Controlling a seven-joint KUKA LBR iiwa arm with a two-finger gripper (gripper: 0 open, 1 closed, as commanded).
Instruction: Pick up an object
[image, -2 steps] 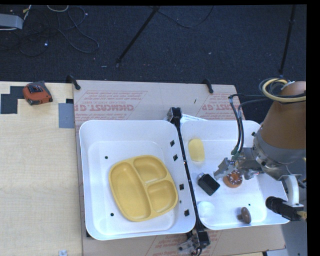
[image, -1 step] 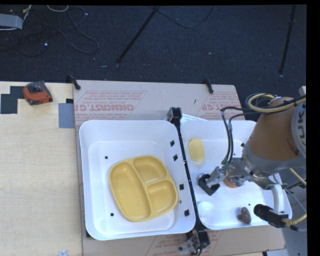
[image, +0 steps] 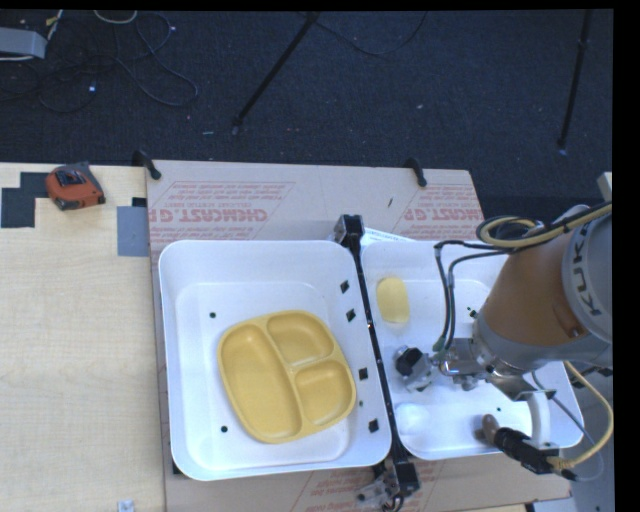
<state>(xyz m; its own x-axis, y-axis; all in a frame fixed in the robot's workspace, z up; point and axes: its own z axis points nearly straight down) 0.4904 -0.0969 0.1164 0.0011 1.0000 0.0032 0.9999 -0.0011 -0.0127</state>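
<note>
A pale yellow oval object (image: 393, 299) lies in the right bin (image: 460, 445), near its far left corner. My gripper (image: 410, 365) is low inside that bin, just in front of the yellow object and close to the divider between the bins. A small brown object (image: 489, 428) sits near the bin's front edge, partly behind the arm's cabling. The left bin (image: 190, 300) holds a yellow three-compartment plate (image: 285, 373).
The grey and orange arm (image: 540, 310) covers the right side of the right bin. Both bins rest on a cardboard sheet (image: 300, 200). An orange tape measure (image: 75, 186) lies on the wooden bench at far left.
</note>
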